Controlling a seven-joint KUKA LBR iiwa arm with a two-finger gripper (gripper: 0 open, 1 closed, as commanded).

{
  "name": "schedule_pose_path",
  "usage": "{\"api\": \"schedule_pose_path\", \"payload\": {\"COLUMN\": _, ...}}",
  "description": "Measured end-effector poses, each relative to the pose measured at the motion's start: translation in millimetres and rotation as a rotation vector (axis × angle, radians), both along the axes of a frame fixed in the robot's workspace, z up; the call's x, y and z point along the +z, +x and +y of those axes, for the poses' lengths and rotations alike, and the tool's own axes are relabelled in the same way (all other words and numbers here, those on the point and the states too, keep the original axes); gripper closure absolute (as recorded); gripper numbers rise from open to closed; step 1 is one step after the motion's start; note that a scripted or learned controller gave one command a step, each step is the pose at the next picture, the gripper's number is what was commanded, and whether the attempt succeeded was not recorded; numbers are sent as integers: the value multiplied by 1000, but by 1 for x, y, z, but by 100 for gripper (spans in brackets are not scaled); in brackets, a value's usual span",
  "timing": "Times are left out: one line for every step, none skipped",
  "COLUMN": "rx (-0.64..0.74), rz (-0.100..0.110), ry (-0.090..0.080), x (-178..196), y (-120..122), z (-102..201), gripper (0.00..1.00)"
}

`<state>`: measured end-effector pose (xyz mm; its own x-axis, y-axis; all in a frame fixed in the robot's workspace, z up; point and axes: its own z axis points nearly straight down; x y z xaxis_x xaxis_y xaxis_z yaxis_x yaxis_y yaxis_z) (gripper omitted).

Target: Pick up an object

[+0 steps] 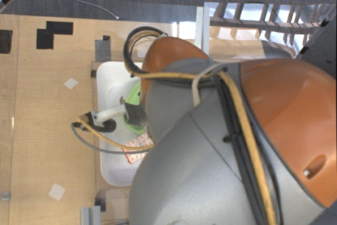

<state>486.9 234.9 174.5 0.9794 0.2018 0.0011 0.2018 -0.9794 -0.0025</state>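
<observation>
Green object [135, 95], bright and smooth-looking, lies in the white bin [112, 84] toward its 3 o'clock side, pressed close under the grey arm [210, 139] that covers much of the view. Only two slivers of it show, one at 12 o'clock and one at 9 o'clock of the dark gripper [135, 114], so the gripper appears to sit right on top of it or around it; which of these cannot be told, nor can it be told how far the gripper is open or whether it has hold of anything.

Judging by its sheen and colour, the green object is probably light, stiff plastic, fairly slippery, and not fragile. A hold across its narrowest width, low down and centred, would likely suit it best, though its full shape is hidden.

A flat red-and-white packet [138, 143] lies at 6 o'clock of the gripper, near it. It looks thin and limp, and would be harder to pinch off the bin floor.
</observation>
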Motion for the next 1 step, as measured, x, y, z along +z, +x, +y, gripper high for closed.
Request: {"api": "schedule_pose_path", "payload": {"rx": 2, "rz": -2, "ry": 1, "x": 11, "y": 1, "z": 0, "gripper": 100}}
